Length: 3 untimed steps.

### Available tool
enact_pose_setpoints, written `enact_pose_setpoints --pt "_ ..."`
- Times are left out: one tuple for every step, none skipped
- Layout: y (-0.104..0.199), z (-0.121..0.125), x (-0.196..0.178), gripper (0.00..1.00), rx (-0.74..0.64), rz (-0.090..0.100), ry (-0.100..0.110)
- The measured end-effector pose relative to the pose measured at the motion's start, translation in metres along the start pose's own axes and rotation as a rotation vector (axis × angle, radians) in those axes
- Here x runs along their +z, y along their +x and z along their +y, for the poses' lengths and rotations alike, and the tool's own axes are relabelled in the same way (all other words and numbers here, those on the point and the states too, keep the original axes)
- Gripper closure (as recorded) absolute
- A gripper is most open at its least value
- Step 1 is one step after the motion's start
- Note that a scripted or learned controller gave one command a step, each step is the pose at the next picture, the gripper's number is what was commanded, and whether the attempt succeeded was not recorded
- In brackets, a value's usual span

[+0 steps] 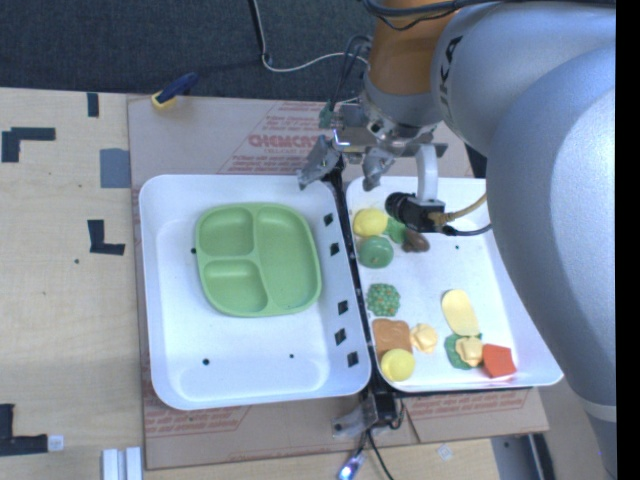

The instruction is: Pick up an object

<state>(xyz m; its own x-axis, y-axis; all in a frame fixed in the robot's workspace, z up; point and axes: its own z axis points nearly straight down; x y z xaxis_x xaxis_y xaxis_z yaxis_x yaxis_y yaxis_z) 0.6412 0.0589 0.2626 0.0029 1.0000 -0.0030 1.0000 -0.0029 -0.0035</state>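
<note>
Toy food pieces (384, 298) crowd the right bin (500, 268); gripper (347, 173) hangs spread and unladen above the bins' divider.

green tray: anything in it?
Empty. All three compartments of the green tray show bare; the toy food lies in the right bin.

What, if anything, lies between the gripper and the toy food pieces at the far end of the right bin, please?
Nothing visible does. The gripper hangs over the divider at the far end of the right bin, and the yellow round piece and green round piece lie uncovered just below it in the view.
</note>
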Motion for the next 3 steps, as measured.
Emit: enact_pose_setpoints --pt "0.026 -0.05 -0.183 0.0 -0.009 0.007 -0.021" --pt "0.052 -0.057 -0.279 0.0 -0.008 0.005 -0.014" --pt "0.051 -0.057 -0.282 1.0 -0.005 0.001 -0.003"
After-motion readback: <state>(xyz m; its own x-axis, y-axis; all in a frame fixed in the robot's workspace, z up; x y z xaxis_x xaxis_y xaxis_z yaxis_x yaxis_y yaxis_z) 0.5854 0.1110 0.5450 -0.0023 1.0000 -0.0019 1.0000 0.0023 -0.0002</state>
